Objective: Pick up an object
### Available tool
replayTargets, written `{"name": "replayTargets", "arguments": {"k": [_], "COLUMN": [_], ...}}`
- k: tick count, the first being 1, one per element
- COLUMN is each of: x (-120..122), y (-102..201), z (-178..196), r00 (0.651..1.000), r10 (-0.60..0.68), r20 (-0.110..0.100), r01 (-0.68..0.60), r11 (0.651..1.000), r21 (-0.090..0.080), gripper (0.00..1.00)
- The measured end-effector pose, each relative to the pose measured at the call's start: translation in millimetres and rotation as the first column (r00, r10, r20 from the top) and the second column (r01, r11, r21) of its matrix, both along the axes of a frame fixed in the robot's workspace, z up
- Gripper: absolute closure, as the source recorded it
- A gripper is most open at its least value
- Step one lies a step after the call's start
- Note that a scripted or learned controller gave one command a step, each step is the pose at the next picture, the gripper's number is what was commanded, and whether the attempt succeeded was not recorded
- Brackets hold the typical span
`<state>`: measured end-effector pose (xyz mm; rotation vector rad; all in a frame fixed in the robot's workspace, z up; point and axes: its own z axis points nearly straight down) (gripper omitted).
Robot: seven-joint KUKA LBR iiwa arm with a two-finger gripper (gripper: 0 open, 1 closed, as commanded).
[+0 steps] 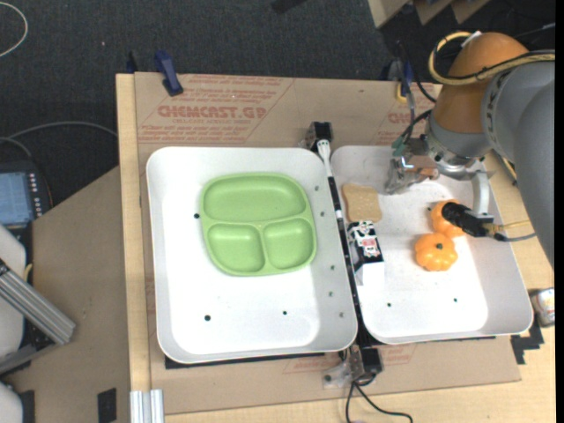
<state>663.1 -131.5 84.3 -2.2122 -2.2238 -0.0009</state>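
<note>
Four loose things lie in the right bin [423, 311], all in its rear and middle part. A tan slab [361, 203], flat and roughly square, lies near the bin's left wall. Just in front of it, against the same wall, lies a small black-and-white box [364, 241]. Farther right, near the middle of the bin, sits an orange pumpkin [435, 252], small and ribbed. A second orange thing [441, 216] lies just behind the pumpkin, and part of it is hidden, so its shape is unclear.

The end effector [404, 176] hangs over the rear of the right bin, just right of the tan slab and behind the two orange things. Nothing can be seen held in it, and the picture does not show whether it is open or closed. The arm [498, 95] reaches in from the right, its orange band above the wrist and its grey body over the bin's rear right corner.

The left bin [247, 320] touches the right one along their shared edge. It holds a green divided plate [258, 223] with one long compartment at the back and two smaller ones in front, lying flat toward the rear half.

Both bins rest on the counter [247, 104], a brown board with red lettering along its back. A blue clamp [167, 70] grips the board's rear left edge.
</note>
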Motion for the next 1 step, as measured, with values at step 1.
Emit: {"name": "replayTargets", "arguments": {"k": [1], "x": [-44.6], "y": [22.5], "z": [0.4], "r00": [1.0], "r10": [-0.005], "r20": [-0.003], "r01": [0.005], "r11": [1.0], "r21": [-0.002], "gripper": [1.0]}}
